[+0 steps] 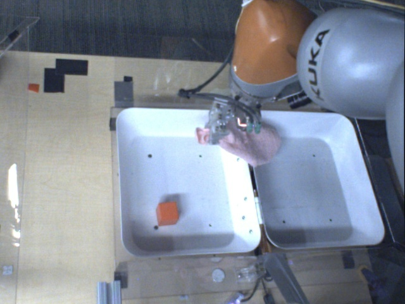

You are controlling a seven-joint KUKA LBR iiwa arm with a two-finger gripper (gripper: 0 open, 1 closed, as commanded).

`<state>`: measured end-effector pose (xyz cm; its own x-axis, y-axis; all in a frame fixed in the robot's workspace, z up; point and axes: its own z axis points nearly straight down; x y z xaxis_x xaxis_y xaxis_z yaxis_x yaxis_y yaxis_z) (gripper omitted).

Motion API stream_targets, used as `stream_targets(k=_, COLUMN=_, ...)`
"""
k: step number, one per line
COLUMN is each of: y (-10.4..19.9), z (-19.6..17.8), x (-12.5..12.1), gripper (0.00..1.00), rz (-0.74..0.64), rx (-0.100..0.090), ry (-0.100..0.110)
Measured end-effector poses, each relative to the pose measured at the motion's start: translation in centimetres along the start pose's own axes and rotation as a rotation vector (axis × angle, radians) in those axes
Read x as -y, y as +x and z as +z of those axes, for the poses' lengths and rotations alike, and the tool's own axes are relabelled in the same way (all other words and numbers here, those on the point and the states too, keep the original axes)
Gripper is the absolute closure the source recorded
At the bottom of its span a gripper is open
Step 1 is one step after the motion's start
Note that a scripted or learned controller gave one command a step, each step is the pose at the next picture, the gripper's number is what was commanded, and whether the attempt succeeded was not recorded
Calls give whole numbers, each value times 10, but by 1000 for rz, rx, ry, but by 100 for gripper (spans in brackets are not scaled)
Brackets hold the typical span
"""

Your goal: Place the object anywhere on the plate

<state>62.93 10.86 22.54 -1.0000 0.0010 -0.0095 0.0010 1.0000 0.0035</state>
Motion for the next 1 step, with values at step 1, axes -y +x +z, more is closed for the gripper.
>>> stream_targets(k=1, y=0, z=0, x=0, gripper=0, rz=0, rx=0, ry=0)
